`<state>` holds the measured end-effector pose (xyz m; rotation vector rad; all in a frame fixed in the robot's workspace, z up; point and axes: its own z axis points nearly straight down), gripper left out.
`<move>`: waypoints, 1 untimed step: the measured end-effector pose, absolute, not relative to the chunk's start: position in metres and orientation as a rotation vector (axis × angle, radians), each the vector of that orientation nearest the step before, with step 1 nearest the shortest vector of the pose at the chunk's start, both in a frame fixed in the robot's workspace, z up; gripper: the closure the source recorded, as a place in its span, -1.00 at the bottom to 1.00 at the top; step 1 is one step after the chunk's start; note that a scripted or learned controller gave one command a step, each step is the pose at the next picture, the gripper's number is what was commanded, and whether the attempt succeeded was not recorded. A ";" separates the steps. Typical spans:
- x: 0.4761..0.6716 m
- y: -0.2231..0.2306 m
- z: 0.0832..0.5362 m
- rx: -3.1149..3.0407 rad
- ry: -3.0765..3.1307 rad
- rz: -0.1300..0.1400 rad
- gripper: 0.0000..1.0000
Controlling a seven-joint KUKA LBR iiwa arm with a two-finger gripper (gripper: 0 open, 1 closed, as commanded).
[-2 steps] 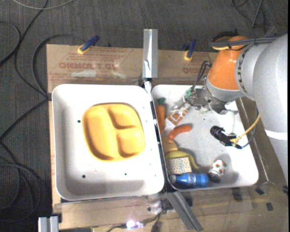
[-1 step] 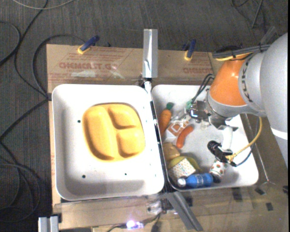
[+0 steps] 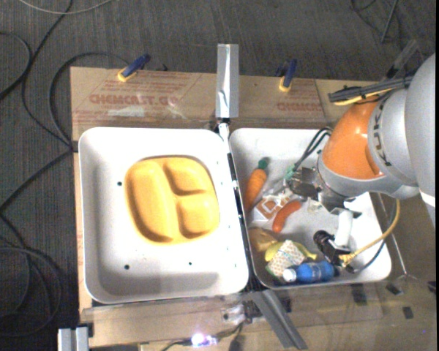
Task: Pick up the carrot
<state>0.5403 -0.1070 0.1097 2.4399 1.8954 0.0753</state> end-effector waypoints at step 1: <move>0.593 -0.099 0.089 2.589 1.763 0.001 -1.00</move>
